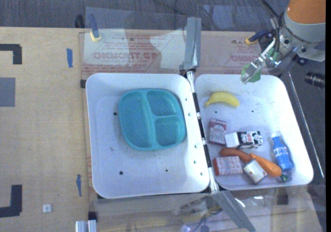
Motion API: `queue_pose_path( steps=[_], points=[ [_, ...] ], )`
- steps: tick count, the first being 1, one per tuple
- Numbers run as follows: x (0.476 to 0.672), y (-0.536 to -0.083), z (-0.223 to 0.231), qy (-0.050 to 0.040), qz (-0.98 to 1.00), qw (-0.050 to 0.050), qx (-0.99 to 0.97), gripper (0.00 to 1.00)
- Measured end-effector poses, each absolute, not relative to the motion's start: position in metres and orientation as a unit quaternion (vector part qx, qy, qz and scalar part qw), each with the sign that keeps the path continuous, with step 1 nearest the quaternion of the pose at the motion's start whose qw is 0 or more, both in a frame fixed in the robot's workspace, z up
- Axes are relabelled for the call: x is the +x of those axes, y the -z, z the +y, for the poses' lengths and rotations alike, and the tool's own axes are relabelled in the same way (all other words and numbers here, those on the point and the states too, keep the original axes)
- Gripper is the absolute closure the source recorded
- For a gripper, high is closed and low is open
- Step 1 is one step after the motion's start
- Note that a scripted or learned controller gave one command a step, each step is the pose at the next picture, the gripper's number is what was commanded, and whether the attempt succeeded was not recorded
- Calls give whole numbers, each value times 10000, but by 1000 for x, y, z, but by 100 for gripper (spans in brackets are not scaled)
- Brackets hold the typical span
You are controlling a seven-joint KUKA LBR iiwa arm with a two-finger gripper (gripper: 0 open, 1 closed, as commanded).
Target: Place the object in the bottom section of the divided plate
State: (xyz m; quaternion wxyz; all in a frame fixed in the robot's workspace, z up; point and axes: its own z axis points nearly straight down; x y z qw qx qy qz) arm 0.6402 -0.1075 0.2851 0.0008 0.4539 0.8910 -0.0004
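- The gripper [252,74] hung over the far edge of the right bin [296,117], its tips a pale green, blurred shape; whether it was open or closed could not be told, and nothing could be seen held in it.
- Above it the arm [306,3] rose as a smooth orange band over a grey metal wrist, with thin dark cables beside it.
- Nearest the gripper, in the right bin, lay a curved yellow banana [223,99], glossy like plastic, well apart from the other items.
- Below the banana sat a small red and white carton [217,132], boxy and tilted, and beside it a white box with black patches [245,138].
- An orange carrot [251,158], long and tapered, lay slantwise under those; a flat red packet [227,166] and a small pale block [255,172] touched it.
- A little blue bottle [282,152] with a white cap lay near the bin's right wall.
- Which of these was the task's object could not be told; all were in the right bin.
- The left bin [103,169], a shallow white tray with rounded corners and a few dark specks, held the divided plate [151,119].
- The plate was teal, matte, a rounded rectangle with three sections parted by raised ridges; nothing lay in them.
- Both bins rested on a light wooden bench [41,122] marked with black and blue tape.
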Motion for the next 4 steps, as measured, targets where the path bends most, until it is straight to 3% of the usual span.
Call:
queue_pose_path(
  steps=[1, 2, 3, 4],
  points=[
    [627, -213, -47, 5, 8968, -10, 4425, 100],
    [587, -196, 16, 1, 9527, -17, 3040, 100],
    [622, -222, 81, -4, 9689, 4, 2473, 100],
    [574, -219, 185, 12, 9528, -18, 3036, 100]
  ],
)
